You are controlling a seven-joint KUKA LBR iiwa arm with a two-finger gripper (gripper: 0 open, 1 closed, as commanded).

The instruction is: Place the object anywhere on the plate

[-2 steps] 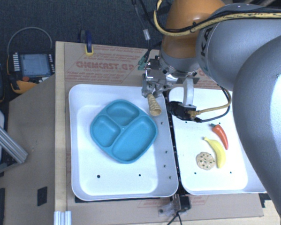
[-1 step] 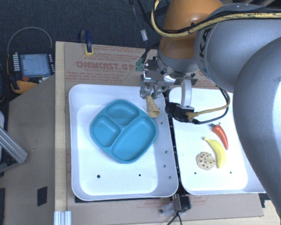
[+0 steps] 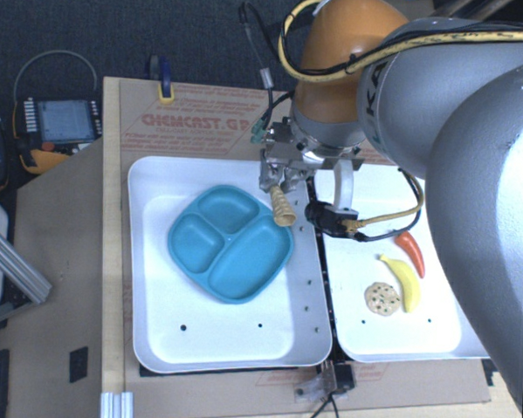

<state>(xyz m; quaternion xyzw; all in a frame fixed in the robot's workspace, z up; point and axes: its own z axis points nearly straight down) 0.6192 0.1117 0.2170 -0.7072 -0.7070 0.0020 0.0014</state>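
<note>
Above the plate (image 3: 232, 243)'s right rim, gripper (image 3: 278, 196) clamps a tan object (image 3: 283, 210).

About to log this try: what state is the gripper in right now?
Gripper: shut on a small tan object, hanging at the blue plate's upper right edge.

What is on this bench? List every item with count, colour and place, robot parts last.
plate: 1, blue, three compartments, in the left bin
small object: 1, tan, at the gripper's tip over the plate's upper right rim
chili pepper: 1, red-orange, right bin
banana: 1, yellow, right bin, below the pepper
cookie: 1, tan with dark spots, right bin, touching the banana
bins: 2, white, side by side
arm: 1, grey with orange band, reaching from the right
gripper: 1, above the plate's rim
</note>
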